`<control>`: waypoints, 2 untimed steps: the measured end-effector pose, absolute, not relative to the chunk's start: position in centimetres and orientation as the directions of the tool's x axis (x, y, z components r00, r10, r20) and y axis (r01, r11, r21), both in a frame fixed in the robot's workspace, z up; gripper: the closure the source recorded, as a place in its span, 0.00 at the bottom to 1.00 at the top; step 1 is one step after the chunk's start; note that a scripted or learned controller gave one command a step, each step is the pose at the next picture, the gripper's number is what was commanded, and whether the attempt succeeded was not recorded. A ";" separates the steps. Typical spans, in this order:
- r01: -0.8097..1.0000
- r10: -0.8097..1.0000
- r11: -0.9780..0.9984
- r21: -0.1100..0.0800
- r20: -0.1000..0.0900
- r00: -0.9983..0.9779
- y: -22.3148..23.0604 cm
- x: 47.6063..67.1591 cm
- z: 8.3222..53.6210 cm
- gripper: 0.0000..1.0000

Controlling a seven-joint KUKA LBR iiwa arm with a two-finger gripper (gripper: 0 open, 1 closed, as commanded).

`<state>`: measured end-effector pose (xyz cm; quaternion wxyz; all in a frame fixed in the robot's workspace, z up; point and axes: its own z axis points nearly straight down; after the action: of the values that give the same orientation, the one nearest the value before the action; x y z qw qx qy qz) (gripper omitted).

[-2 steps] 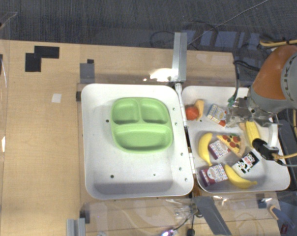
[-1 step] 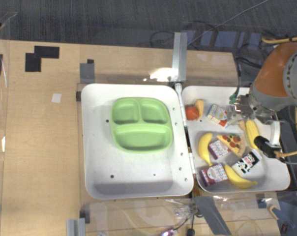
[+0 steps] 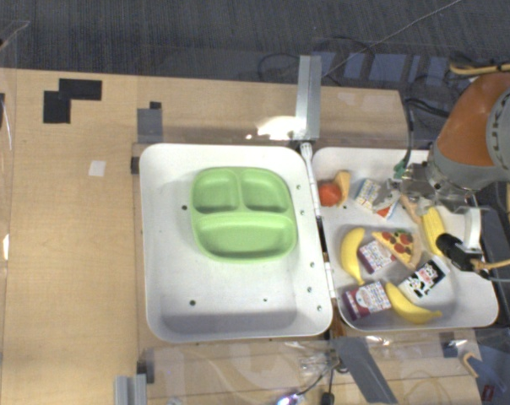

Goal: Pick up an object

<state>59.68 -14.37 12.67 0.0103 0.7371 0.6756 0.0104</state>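
The right bin (image 3: 483, 306) holds a heap of toy food. At its far left lie a red tomato (image 3: 329, 194) and a small printed carton (image 3: 371, 195). In the middle are a yellow banana (image 3: 351, 254), a purple carton (image 3: 375, 256) and a pizza slice (image 3: 399, 243). Another banana (image 3: 431, 226) lies further right, beside a black-and-white carton (image 3: 425, 278). A third banana (image 3: 411, 305) and a second purple carton (image 3: 366, 298) lie near the front. My gripper (image 3: 412, 189) hangs low over the bin's far right part, just right of the printed carton. Nothing shows as held.
The left bin (image 3: 170, 302) bears a green divided plate (image 3: 242, 212). A metal post (image 3: 309, 95) stands at the back between the bins. The orange-banded arm (image 3: 479, 133) covers the right bin's far right corner. Cables (image 3: 424, 15) run behind the bench.
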 end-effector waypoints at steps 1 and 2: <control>0.996 0.996 0.091 0.015 -0.005 -0.091 -11.0 59.5 9.1 0.00; 0.997 0.997 0.077 0.019 -0.003 -0.077 -9.6 54.6 9.2 0.00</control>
<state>54.61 -9.60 9.23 0.0077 0.6794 0.7337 0.0059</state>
